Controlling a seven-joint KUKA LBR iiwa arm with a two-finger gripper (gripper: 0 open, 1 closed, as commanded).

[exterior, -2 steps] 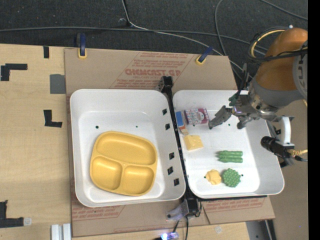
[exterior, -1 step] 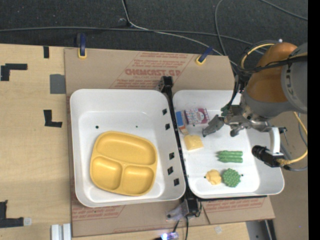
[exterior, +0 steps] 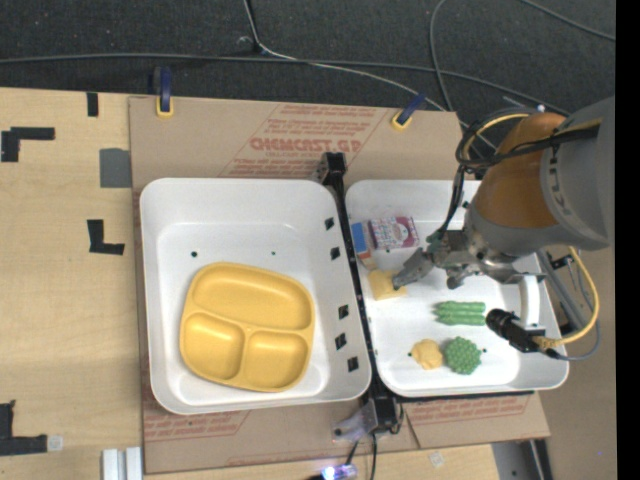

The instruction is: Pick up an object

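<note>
The right bin (exterior: 395, 373) holds a pink box (exterior: 392, 233) near its far-left corner, a yellow wedge (exterior: 380, 285) by its left wall, green pods (exterior: 459, 313) mid-bin, and a yellow lump (exterior: 427, 354) beside a green ball (exterior: 461, 355) near the front edge.

The arm (exterior: 560, 183) runs off the right edge, so its base is cut off. Its bulk covers the right bin's (exterior: 400, 190) far right corner and part of that rim. The print on the small packet (exterior: 393, 233) is too small to read. The end effector (exterior: 412, 273) is dark and blurred; its finger spacing cannot be judged.
</note>
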